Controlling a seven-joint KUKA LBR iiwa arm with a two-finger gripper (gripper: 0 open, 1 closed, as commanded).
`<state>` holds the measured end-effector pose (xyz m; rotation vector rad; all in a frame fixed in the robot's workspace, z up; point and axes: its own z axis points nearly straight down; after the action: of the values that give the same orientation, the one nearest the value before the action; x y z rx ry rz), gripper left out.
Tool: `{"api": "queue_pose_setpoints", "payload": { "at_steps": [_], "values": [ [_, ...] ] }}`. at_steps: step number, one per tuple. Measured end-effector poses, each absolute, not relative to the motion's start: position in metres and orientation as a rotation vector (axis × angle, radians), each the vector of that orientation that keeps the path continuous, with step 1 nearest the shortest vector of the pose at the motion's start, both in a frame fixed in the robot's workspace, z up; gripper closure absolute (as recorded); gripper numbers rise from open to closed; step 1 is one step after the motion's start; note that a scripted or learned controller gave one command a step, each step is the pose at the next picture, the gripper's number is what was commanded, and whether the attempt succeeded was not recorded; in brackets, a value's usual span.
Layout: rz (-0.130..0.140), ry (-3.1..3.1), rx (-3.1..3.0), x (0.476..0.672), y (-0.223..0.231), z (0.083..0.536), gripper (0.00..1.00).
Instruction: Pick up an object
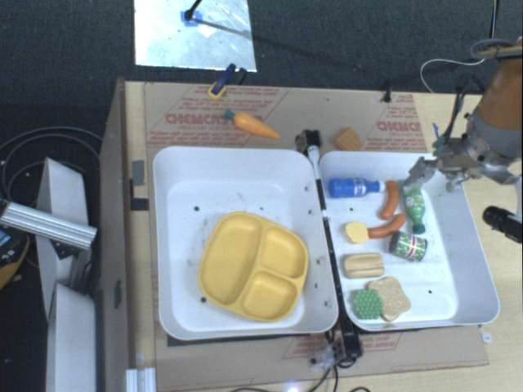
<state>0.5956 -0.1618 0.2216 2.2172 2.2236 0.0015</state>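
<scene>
The right bin (pixel 470 243) holds several small things: a blue bottle (pixel 353 188), two red sausages (pixel 390 200) (pixel 386 229), a green bottle (pixel 414 211), a yellow piece (pixel 356 233), a green can (pixel 408 247), a bread roll (pixel 363 265), a toast slice (pixel 394 298) and a green knobbly piece (pixel 368 304). My gripper (pixel 435 175) hangs over the bin's far right part, just beyond the green bottle's top. It is open, and nothing sits between its fingers (pixel 417 172).
A yellow divided plate (pixel 253 265) lies in the left bin (pixel 184 194). Beyond the bins, a carrot (pixel 252 124), a brown block (pixel 347 140) and a yellow-blue clip (pixel 221 84) rest on the cardboard. The arm (pixel 498 113) comes in at the right.
</scene>
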Motion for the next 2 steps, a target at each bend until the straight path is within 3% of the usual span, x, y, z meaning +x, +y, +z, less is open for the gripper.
{"api": "queue_pose_setpoints", "payload": {
  "at_steps": [1, 2],
  "values": [
    [-0.002, 2.228, 2.217, 0.643, -0.148, 0.084, 0.00],
    [0.002, 2.227, 2.212, 0.645, -0.148, 0.095, 1.00]
  ]
}}
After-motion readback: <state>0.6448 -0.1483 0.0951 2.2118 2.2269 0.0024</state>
